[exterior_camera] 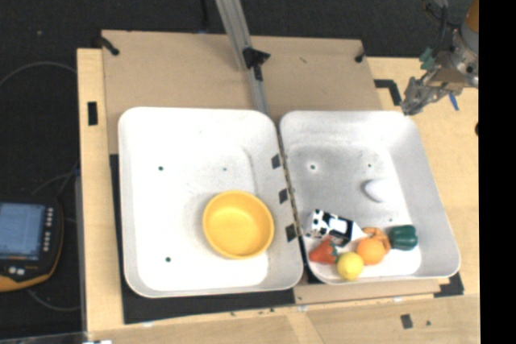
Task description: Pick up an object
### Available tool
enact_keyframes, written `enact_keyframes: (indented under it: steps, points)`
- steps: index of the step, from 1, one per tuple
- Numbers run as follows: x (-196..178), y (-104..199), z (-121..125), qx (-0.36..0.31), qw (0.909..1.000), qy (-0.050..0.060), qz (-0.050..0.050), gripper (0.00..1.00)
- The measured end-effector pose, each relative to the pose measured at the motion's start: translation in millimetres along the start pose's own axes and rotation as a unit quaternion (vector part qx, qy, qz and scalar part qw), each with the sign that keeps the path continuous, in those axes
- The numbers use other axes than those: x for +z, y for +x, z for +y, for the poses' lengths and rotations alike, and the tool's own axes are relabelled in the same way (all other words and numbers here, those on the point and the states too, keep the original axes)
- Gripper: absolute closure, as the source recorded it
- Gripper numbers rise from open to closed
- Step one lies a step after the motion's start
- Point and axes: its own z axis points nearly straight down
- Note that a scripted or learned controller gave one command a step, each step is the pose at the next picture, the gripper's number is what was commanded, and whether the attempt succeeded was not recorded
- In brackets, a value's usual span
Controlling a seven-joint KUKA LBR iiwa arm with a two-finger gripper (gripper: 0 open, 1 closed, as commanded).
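End effector (419, 97) hangs off the right bin (403, 133) at 2 o'clock, grip state unclear. The toys (355, 242) crowd the 5 o'clock corner; fingers may jam against neighbours.

**Bench condition: two bins, gripper outside the right bin**

The gripper (415, 102) is seen above the right bin's (347, 133) far right corner. A yellow bowl (237, 223) is located in the left bin (177, 141). A black-and-white toy (332, 226), red piece (322, 253), lemon (350, 266), orange (372, 250) and green item (402, 237) are clustered along the right bin's near edge.
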Motion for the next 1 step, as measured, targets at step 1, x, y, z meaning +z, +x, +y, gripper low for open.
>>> enact_keyframes:
  steps: [1]
  points:
    - [-5.9,50.0,-19.5,-0.001,1.0,0.003,0.001,1.0]
